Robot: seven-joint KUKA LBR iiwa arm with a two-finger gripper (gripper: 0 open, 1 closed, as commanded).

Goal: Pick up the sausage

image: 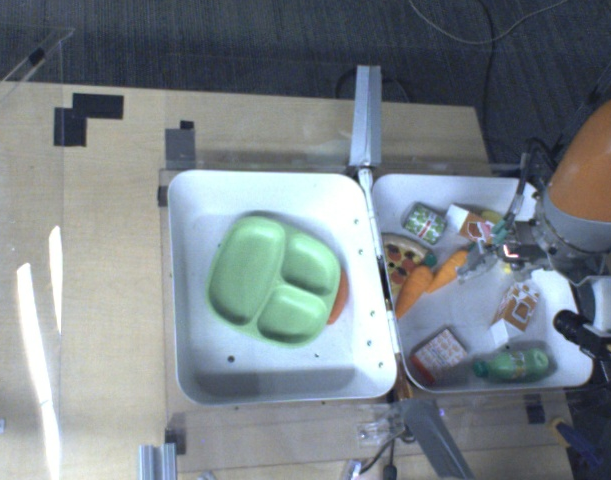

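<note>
my tool (485, 253), whose state i cannot tell, hangs over the right bin (575, 373) beside the carrot (425, 278), and with no sausage i can make out in that clutter, i risk grabbing the carrot instead.

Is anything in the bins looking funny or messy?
Yes, a bit. In the left bin the green divided plate sits crooked, and something orange pokes out from under its right edge. In the right bin the toy foods lie jumbled, with the carrot slanting against the pizza slice.
</note>
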